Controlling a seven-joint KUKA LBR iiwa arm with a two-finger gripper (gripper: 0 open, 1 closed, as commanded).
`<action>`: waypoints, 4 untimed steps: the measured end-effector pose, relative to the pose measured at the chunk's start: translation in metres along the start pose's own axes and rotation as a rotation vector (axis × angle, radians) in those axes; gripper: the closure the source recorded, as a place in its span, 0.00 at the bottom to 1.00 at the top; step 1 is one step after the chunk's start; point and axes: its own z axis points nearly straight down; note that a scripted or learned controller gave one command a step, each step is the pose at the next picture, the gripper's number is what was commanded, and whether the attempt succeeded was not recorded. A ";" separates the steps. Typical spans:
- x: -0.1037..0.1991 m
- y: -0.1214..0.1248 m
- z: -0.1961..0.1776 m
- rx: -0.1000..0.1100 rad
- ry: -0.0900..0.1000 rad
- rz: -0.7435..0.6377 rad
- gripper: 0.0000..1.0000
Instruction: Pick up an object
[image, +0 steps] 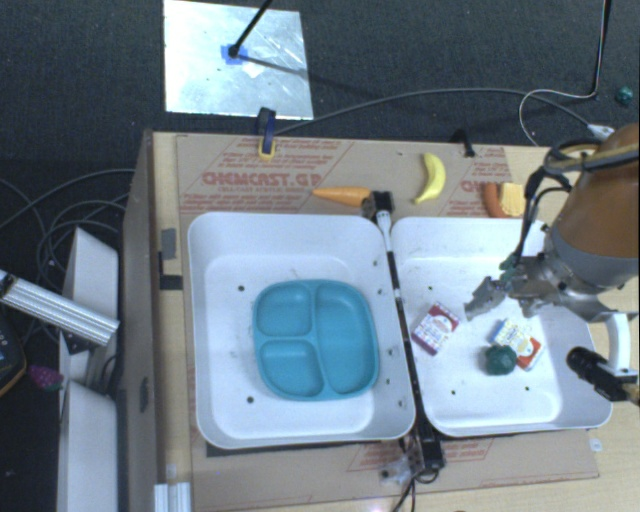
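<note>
**Inspector:** Position of the end effector (487, 296)?

**Assistant:** It hangs over the right bin (440, 400), left of centre, reaching in from the right. Its fingers stand apart with nothing between them, so it is open and carrying nothing.

**Inspector:** Candidate items?

**Assistant:** Three lie in the right bin. The red and white packet (434, 328) sits just below and to the left of the end effector, nearest to it; its long axis runs on a diagonal, upper right to lower left. The white and orange wrapper (517, 338) lies below and to the right, and the green ball (500, 360) is touching or just beside that wrapper's lower edge; I cannot tell which.

**Inspector:** Judgement on the approach?

**Assistant:** The packet looks the simplest target: a short shift down-left, fingers turned across its narrow side. The ball and wrapper crowd one another.

**Inspector:** Other containers?

**Assistant:** The left bin (215, 300) holds a blue divided tray (316, 337), its compartments bare. On the counter (290, 170) behind the bins lie a carrot (340, 196), a banana (432, 177) and an orange item (503, 199) partly hidden by the arm.
</note>
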 end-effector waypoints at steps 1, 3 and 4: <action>-0.047 0.008 0.043 0.001 -0.001 0.003 0.00; -0.065 0.005 0.133 -0.017 -0.010 0.004 1.00; -0.065 0.005 0.133 -0.017 -0.010 0.003 0.00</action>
